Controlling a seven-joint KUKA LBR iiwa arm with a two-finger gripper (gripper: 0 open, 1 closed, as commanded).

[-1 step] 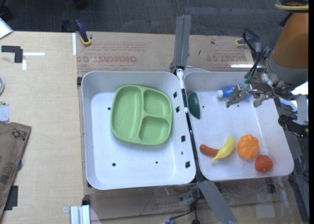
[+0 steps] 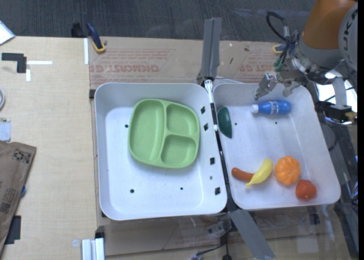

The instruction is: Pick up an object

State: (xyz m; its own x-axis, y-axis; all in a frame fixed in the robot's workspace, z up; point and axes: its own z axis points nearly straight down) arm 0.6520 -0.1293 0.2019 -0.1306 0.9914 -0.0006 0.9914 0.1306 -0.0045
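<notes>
Pincer above the blue bottle

We see the pincer (image 2: 276,84) spread open with nothing between its fingers, hovering at the far edge of the right bin (image 2: 324,156). The blue bottle (image 2: 272,107) lies on its side just below it; banana (image 2: 260,172), orange pumpkin (image 2: 287,170) and tomato (image 2: 305,189) sit well apart, nearer us.

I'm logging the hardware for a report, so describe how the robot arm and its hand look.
The arm is rounded, with a broad orange band and grey housing beside it that carries dark lettering cut off at the frame edge. Black cables loop around the wrist, along with a yellowish loop at the top and a green wire. The hand is small, of bare grey metal, ending in two thin fingers.
</notes>
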